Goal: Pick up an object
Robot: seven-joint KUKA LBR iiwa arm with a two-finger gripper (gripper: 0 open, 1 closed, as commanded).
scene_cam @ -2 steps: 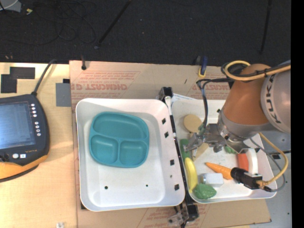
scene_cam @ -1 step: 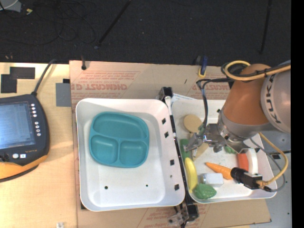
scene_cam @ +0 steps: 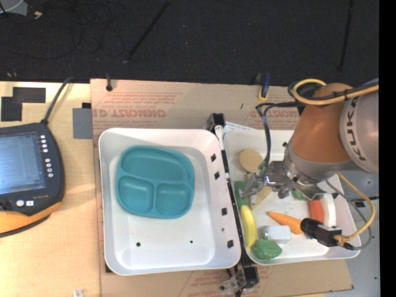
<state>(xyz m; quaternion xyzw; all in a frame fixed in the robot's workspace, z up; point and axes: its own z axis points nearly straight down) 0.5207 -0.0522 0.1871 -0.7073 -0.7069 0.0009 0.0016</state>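
**Crowded right bin is threatening a clean pick**

The yellow banana (scene_cam: 249,225) is lying along the left wall of the right bin (scene_cam: 346,252), its long axis running near-to-far, one tip pointing at the green toy (scene_cam: 266,249). The gripper (scene_cam: 263,187) is hovering just above its far end; whether its jaws are parted or closed, I cannot tell. The wall and the carrot (scene_cam: 283,218) nearby are crowding the descent, so a finger may be striking them. The teal divided plate (scene_cam: 155,182) is sitting in the left bin (scene_cam: 111,252)
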